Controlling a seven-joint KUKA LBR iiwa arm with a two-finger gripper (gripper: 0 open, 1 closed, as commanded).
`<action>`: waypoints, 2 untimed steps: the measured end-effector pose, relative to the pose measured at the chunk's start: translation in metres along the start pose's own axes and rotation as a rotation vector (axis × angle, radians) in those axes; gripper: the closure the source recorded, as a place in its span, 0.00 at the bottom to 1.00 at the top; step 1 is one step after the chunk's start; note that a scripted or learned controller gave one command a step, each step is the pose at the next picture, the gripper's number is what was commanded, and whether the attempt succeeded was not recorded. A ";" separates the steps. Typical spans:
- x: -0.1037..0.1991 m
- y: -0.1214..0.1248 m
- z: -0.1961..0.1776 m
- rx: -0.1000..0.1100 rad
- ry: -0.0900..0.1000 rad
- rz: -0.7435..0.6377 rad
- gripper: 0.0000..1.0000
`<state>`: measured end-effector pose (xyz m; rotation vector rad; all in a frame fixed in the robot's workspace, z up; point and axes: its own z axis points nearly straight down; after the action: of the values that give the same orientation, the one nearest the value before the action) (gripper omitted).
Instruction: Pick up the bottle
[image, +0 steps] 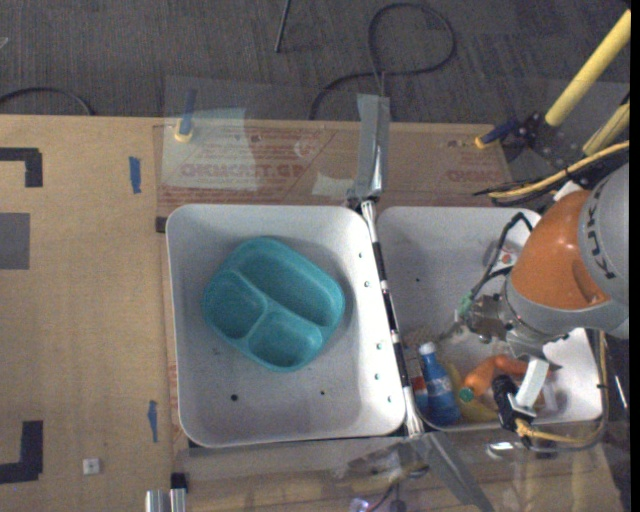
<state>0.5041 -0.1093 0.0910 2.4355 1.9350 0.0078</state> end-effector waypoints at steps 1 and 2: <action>0.003 -0.014 -0.002 -0.005 0.019 0.486 0.00; 0.012 -0.017 -0.001 0.005 0.017 0.935 0.00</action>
<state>0.4900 -0.0940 0.0917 3.0650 0.6344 0.0444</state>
